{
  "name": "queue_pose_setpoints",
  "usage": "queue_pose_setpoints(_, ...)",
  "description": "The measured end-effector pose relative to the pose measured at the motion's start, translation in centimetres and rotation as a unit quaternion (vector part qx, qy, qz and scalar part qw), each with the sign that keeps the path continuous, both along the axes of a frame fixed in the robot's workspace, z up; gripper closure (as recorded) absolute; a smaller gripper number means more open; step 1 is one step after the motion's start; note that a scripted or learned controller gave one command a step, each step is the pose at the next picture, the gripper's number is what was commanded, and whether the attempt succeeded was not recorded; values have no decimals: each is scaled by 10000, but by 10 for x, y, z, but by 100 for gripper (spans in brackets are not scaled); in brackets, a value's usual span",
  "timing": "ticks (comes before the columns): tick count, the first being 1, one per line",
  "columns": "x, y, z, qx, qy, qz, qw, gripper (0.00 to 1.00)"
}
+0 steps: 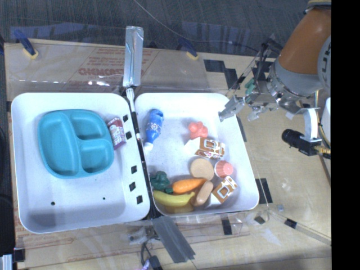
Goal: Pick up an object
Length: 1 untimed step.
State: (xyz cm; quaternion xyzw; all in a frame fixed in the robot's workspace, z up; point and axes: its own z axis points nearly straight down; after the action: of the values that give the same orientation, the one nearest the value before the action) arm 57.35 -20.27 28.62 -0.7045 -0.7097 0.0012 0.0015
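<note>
The right bin point(185, 101) holds a blue bottle point(153, 125), a pink toy point(197, 129), two patterned small boxes point(210, 148) point(224, 190), a tan disc point(201, 168), a pink cup point(224, 168), a carrot point(188, 184), a banana point(171, 199) and a green piece point(159, 180). My gripper point(241, 109) hangs over that bin's upper right rim, up and to the right of the pink toy. Its fingers point(227, 110) are spread apart and nothing lies between them.
The left bin point(34, 207) carries a blue divided plate point(76, 142) and a small maroon packet point(116, 133) near its right wall. A metal post point(133, 55) stands behind the divider between the bins. The arm's orange band point(306, 35) fills the upper right.
</note>
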Motion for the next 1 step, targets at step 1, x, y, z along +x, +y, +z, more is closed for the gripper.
queue_pose_setpoints(1,-34,104,-187,20,43,937,9956,0)
